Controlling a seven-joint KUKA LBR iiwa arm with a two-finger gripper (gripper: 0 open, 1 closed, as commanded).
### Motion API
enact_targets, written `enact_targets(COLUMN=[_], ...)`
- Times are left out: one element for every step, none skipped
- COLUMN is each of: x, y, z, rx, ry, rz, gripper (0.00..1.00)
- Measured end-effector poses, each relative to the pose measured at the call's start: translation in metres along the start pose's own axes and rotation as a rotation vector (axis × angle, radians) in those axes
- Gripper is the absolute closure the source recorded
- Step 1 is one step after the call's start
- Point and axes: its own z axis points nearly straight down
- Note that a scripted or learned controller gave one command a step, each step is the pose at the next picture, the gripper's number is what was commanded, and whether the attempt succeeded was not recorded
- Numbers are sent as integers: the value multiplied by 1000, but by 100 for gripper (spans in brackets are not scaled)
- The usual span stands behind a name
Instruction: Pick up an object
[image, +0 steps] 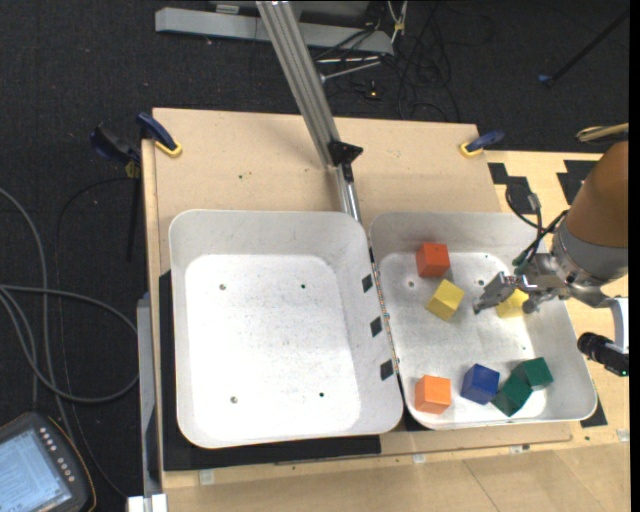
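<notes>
Right now you are looking at a yellow block (511, 303) sitting in the right bin (565, 335), just right of another yellow cube (446, 299), with the gripper (503, 296) closing around it, nothing lifted yet.

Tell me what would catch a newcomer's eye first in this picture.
The bright blocks in the right bin: an orange block and a yellow block near the top, and another orange block, a blue block and two green blocks along the bottom. The gripper reaches in from the right, over a second yellow block.
</notes>
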Motion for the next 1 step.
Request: enact_targets(x=[-3], y=[6], z=[22], rx=[-28], ry=[-12], rz=[-1], gripper=[0])
